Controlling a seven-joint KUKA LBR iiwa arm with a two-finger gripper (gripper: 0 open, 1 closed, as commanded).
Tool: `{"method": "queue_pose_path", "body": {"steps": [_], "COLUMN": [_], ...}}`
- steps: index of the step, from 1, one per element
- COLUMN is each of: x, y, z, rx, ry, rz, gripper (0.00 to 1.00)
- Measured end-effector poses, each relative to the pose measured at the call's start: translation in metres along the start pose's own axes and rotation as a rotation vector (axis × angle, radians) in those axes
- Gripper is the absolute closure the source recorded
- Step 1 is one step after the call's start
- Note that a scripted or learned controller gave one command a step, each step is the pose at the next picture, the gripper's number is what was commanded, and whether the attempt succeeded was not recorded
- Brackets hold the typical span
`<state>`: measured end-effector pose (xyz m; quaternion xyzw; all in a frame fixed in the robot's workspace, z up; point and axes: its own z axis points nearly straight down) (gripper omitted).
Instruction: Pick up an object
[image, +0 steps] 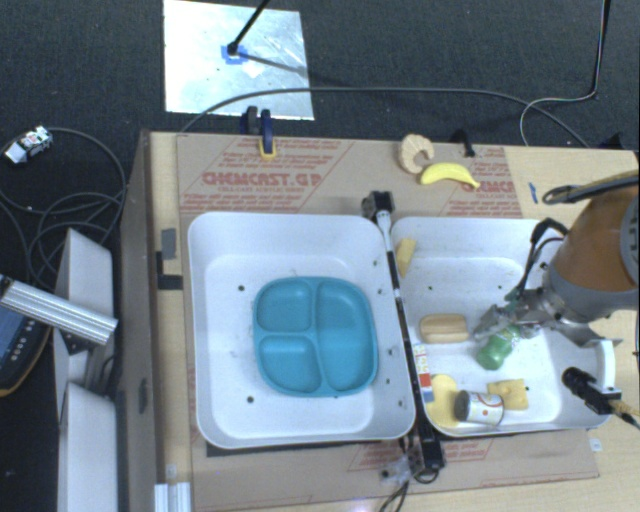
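Camera view: one green object (494, 350) is seen in the right bin (470, 238), directly under the gripper (508, 322), which is lowered onto its upper side from the right. Whether the fingers are spread or pressed together cannot be told, since they are blurred against the green object.

Relative to the green object, one tan bread-shaped piece (443, 327) lies just to the left. One small yellow chunk (512, 392) lies just below. One white can with a dark end and red marks (477, 407) lies below and left, resting on one yellow piece (441, 397) in the bin's lower left corner. One pale yellow piece (404, 255) is set well up and to the left, against the bin's left wall.

Farther left, one blue plate with four compartments (315, 335) is seen in the left bin (235, 250). Two bins are counted.

Well above the green object, outside the bins, one banana (448, 174) and one tan ring-shaped piece (414, 152) lie on the board (330, 160), where red print reads "CHEMCAST GP".
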<state>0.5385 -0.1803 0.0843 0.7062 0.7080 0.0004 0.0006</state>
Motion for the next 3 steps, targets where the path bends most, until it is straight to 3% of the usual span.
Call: {"method": "queue_pose_path", "body": {"steps": [1, 2, 3], "x": [-0.001, 0.074, 0.146], "y": [0.001, -0.011, 0.007], "z": [-0.011, -0.039, -0.122], "rx": [-0.002, 0.0, -0.002], "ry": [-0.001, 0.001, 0.001], "rz": [-0.001, -0.001, -0.001], "gripper": [1.0, 1.0, 1.0]}}
